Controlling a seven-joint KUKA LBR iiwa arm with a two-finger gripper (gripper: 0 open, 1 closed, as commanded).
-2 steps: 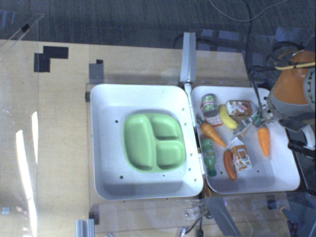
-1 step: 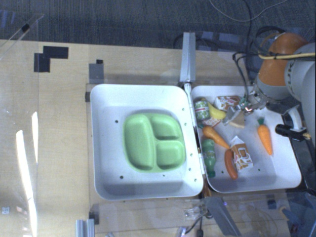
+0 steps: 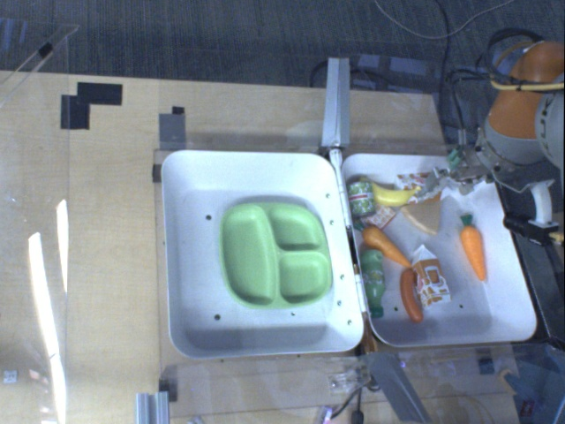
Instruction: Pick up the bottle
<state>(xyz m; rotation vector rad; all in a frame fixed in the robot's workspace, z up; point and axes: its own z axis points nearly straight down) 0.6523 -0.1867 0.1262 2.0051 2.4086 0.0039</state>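
**Pincer over the far edge of the right bin, bottle lying by the divider**

My arm [image 3: 530, 104] reaches in from the right, grey with its orange band up near the far right corner. My pincer [image 3: 461, 168] sits over the far edge of the right bin [image 3: 516, 325], close to a crumpled clear wrapper [image 3: 422, 184]. From this height the tips are too small and cluttered to read, so I cannot tell whether the pincer is wide or narrow, and I see nothing plainly between its tips.

The bottle [image 3: 372, 276], green and lying on its side, rests along the left wall of the right bin, just beside the divider between the two bins. It is well apart from my pincer, toward the near left of that bin. Far of it lies a small green can [image 3: 360, 197], also against the left wall, with a yellow banana [image 3: 393, 194] touching it on the right. An orange carrot [image 3: 385, 244] lies slantwise just right of the bottle's far end. Nearer, a red sausage [image 3: 410, 294] lies beside an orange-and-white carton [image 3: 431, 279]. A second carrot [image 3: 474, 247] with a green top lies alone toward the right side.

In the left bin [image 3: 190, 325] sits a green divided tray [image 3: 275, 253], roughly in the middle.
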